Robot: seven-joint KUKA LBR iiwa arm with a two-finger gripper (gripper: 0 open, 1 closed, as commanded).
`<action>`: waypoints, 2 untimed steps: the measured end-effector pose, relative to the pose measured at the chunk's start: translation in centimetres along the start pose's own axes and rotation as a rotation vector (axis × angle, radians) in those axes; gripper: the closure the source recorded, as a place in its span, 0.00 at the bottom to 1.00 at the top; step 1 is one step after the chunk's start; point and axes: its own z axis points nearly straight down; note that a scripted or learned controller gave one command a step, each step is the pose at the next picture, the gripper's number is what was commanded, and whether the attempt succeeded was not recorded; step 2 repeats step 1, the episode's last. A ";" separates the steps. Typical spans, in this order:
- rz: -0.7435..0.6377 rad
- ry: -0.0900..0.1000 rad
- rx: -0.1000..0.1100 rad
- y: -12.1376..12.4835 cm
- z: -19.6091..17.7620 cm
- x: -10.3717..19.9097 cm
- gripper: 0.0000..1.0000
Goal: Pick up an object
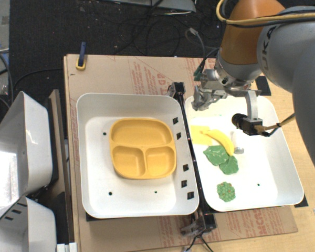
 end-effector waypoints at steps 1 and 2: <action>0.000 -0.001 -0.003 1.1 1.0 5.6 1.00; 0.000 -0.001 -0.003 1.1 1.0 5.6 1.00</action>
